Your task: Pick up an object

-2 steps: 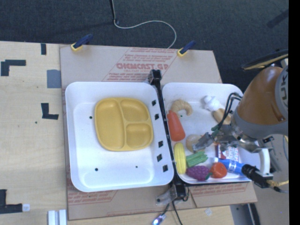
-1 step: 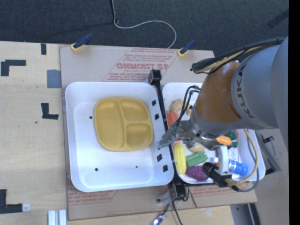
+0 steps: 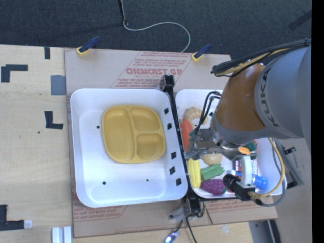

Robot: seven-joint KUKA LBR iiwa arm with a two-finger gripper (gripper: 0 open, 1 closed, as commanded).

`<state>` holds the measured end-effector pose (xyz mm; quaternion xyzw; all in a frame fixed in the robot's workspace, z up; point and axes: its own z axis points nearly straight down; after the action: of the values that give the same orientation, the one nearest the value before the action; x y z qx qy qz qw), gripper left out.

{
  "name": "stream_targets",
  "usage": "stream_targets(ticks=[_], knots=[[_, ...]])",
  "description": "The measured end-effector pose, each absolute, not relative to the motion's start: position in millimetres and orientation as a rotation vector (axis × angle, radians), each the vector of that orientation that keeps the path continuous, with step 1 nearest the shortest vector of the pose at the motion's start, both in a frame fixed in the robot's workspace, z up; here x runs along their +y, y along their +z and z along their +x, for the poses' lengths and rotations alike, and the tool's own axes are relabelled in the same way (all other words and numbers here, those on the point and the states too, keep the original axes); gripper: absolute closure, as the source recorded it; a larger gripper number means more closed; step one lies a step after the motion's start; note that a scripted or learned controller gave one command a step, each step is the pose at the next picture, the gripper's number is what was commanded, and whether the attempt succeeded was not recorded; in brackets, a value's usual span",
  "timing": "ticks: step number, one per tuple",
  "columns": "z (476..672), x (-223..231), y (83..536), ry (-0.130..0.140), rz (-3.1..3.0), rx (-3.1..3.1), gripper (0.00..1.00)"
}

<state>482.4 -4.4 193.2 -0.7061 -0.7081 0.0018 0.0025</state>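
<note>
Far to the left of the end effector (image 3: 198, 145), the left shallow white plastic bin (image 3: 86, 186) carries a mustard-yellow divided plate (image 3: 134, 133) with three compartments, lying flat and well apart from any tool. A black divider strip with white tabs (image 3: 174, 140) runs between that bin and the right shallow white plastic bin (image 3: 281, 178), both resting on the cardboard-covered desk (image 3: 147, 70).

Just left of the end effector lies an orange toy carrot (image 3: 186, 131), close against the divider. Below the end effector sit a yellow toy corn cob (image 3: 194, 172), a green toy vegetable (image 3: 212, 171), and a purple toy grape bunch (image 3: 214, 187), all packed side by side; a pale beige toy (image 3: 211, 159) lies just beside it, and another beige piece (image 3: 191, 114) sits above it. To the right, partly under the grey arm with its orange band (image 3: 243, 105), are a white bottle with a blue cap (image 3: 253, 175) and a small orange piece (image 3: 245, 149).

The end effector is low over the crowded toys, but whether it is released or clenched on anything cannot be told; the wrist hides it.

Risks, as I judge them: the toys crowd so tightly that a closing grasp could catch two at once or nudge one aside and close on nothing. The carrot hugging the divider leaves little room on that side, so a collision with the strip or bin wall seems possible. Rounded plastic may also slip free on lifting.
</note>
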Motion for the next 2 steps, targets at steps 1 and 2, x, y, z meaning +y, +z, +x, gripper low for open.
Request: stream_targets(ticks=[1,2], knots=[[484.0,97.9,298.6,-0.011,-2.211,-2.236,1.0],[483.8,131.3,373.7,-0.007,-2.216,-2.23,1.0]])
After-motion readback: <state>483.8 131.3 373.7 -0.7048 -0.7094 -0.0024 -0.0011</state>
